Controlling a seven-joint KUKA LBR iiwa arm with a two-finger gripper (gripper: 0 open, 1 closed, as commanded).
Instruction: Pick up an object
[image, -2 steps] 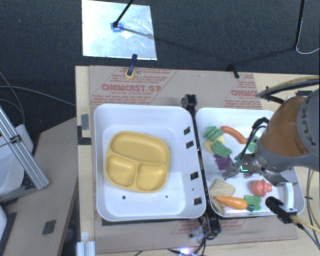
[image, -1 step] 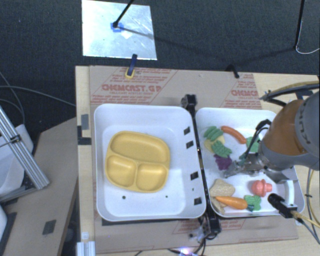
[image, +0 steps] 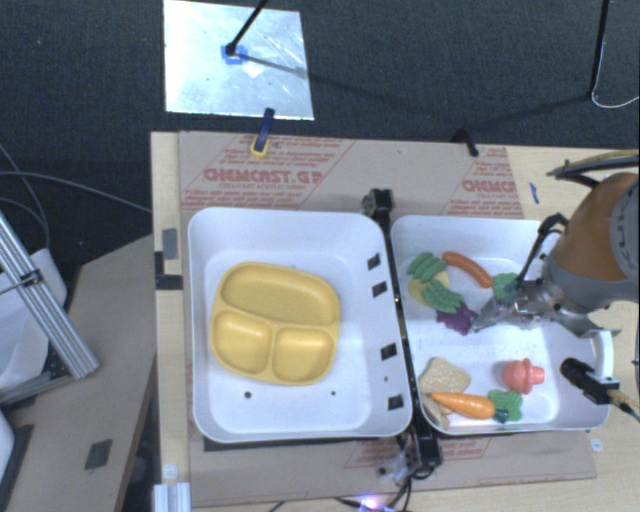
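Carrot (image: 463, 404) lies at the right bin's (image: 470, 232) near rim; the jaws (image: 487, 318), state indeterminate, sit low mid-bin beside the purple grapes (image: 458, 319): approach step, next needs descent and closure on them.

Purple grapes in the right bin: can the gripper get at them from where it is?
Probably yes. The gripper sits low in the right bin, just right of the grapes, with nothing between them. The corn crowds their upper left side.

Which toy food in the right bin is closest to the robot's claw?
The purple grapes, just left of the gripper; the carrot, bread and sausage lie farther off.
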